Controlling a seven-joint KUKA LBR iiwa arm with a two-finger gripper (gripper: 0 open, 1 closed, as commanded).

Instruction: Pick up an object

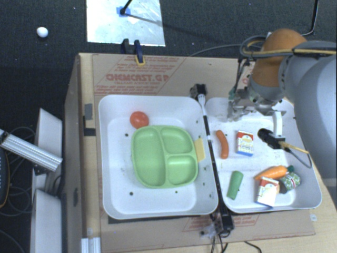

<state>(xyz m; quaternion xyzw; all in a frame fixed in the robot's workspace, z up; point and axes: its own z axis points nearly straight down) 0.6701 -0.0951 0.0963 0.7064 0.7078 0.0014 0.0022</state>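
Nothing is picked up yet: the gripper (243,109) hangs over the far end of the right white bin (311,194), grip impossible to judge, while the small orange sausage (222,144) and red-and-white carton (245,143) lie nearby untouched.

One fixed camera looks down at a slant from above, taking in both white bins (158,204) and the bench.
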